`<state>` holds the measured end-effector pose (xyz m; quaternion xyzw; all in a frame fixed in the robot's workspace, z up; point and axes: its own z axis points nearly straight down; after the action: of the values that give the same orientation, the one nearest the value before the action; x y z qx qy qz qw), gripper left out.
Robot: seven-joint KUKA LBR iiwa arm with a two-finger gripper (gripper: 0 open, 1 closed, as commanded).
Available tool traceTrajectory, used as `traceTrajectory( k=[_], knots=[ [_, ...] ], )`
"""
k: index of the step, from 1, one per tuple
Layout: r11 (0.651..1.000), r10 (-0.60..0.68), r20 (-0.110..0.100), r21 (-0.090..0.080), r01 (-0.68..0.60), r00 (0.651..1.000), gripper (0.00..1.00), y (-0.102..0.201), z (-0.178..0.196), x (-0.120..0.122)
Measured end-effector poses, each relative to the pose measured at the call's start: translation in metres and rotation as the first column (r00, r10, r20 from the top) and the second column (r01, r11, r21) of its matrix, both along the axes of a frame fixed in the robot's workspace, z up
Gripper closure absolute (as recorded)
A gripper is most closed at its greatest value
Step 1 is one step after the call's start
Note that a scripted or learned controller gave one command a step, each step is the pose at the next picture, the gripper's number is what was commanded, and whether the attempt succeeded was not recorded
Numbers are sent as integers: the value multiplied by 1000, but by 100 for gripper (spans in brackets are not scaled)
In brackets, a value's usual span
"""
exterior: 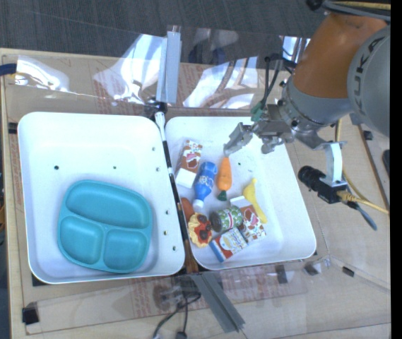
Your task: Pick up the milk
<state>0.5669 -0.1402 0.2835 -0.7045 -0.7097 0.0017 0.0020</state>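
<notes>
- A wooden bench (370, 260) carries two shallow white bins side by side, seen from above at a slant.
- The left bin (45, 154) holds a turquoise divided tray (105, 224) with three compartments.
- The right bin (292, 217) holds a heap of toy groceries, gathered along the side nearest the left bin.
- The milk (203, 183), a small blue-and-white bottle, lies tilted in that heap, near the middle of the right bin.
- An orange carrot (224, 174) lies just beside the milk, on the side away from the left bin.
- A yellow banana (252, 196) lies beyond the carrot, farther from the left bin.
- Small red-and-white packets (239, 237) sit below the milk, toward the near rim of the right bin.
- The grey arm with its orange band (335, 48) reaches over the far corner of the right bin.
- The gripper (253, 141) hangs above the right bin, up and away from the milk, not touching it.
- Its fingers (234, 141) stand apart, grasping nothing.
</notes>
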Motion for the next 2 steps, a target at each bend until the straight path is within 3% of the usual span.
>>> traceTrajectory(
  k=[1, 2],
  knots=[
    [999, -33, -2, 1, 33, 999, 0, 15, -146, -39],
    [996, 93, 3, 1, -93, 996, 0, 16, -192, -78]
  ],
)
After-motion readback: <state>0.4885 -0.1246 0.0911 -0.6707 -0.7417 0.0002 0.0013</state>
